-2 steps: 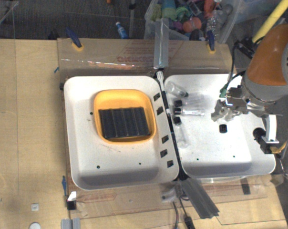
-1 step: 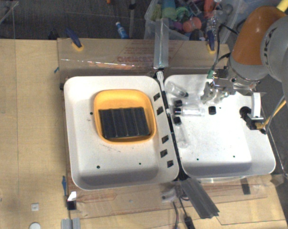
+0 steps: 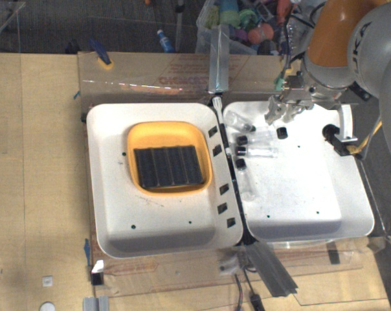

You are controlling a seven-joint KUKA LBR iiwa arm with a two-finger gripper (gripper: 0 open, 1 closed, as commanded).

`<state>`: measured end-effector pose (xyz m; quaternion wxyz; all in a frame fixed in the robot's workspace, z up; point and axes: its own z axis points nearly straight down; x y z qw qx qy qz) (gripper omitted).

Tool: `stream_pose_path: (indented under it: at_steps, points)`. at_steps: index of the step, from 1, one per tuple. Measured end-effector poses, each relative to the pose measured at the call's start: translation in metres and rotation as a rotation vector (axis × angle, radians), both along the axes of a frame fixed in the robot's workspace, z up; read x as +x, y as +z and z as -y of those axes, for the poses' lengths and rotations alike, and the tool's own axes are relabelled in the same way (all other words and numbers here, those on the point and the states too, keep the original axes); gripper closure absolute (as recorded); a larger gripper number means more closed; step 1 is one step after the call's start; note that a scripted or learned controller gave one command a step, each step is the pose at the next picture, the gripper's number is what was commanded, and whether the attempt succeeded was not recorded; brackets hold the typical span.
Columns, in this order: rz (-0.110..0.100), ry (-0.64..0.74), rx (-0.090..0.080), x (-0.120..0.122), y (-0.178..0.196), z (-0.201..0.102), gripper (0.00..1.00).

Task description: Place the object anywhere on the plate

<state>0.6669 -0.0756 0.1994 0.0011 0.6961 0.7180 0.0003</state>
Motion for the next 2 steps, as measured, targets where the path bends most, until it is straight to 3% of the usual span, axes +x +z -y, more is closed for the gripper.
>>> stream_pose_path:
  at_steps: [1,2]
  points:
    - [0.000,0.061,0.001,0.0001,0.0185,-0.0603,1.00]
    - [0.000,0.061,0.000,0.0001,0.0186,-0.0604,0.00]
